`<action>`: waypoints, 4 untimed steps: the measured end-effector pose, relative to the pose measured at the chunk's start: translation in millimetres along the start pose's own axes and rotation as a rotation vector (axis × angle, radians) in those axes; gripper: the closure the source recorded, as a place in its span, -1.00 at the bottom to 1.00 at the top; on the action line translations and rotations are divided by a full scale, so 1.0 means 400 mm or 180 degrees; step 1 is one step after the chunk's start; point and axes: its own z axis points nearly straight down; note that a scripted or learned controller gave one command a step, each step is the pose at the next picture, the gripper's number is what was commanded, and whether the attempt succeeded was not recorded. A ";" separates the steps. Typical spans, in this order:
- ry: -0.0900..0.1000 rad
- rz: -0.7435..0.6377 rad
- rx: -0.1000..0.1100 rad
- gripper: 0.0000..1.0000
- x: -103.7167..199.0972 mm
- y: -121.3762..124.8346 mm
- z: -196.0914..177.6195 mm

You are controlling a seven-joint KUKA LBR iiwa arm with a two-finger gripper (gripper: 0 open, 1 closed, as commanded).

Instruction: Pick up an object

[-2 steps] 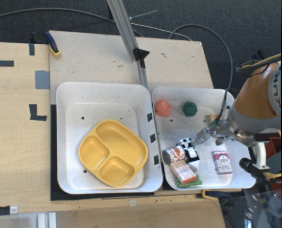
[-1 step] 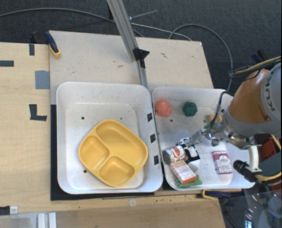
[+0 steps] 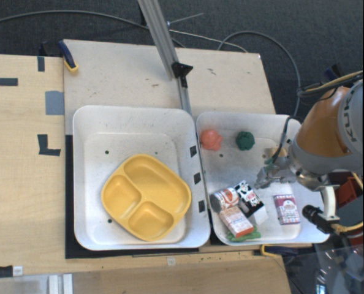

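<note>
The right bin [image 3: 228,125] holds a pink-orange ball [image 3: 211,139], a dark green ball [image 3: 246,141], a small can with a red and white label [image 3: 225,198], a black and white carton [image 3: 250,197], an orange box [image 3: 238,222] and a pink packet [image 3: 286,209]. My gripper [image 3: 266,177] hangs low over the right half of this bin, just right of the black and white carton and left of the pink packet. The grey wrist and orange band [image 3: 322,127] rise behind it at the right. Nothing shows between the fingers.
The left bin [image 3: 90,124] carries a yellow divided tray [image 3: 146,196]. A grey metal pole [image 3: 159,26] slants down from the top to the bins' shared edge. Cables run across the dark floor behind the bench, and a blue-yellow clamp [image 3: 67,55] sits at the board's far left corner.
</note>
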 end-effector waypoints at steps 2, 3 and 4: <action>-0.0012 0.0005 0.0014 1.00 -0.029 0.026 -0.257; -0.0013 0.0004 0.0011 1.00 -0.033 0.037 -0.415; -0.0001 -0.0011 0.0028 1.00 0.105 0.058 -0.417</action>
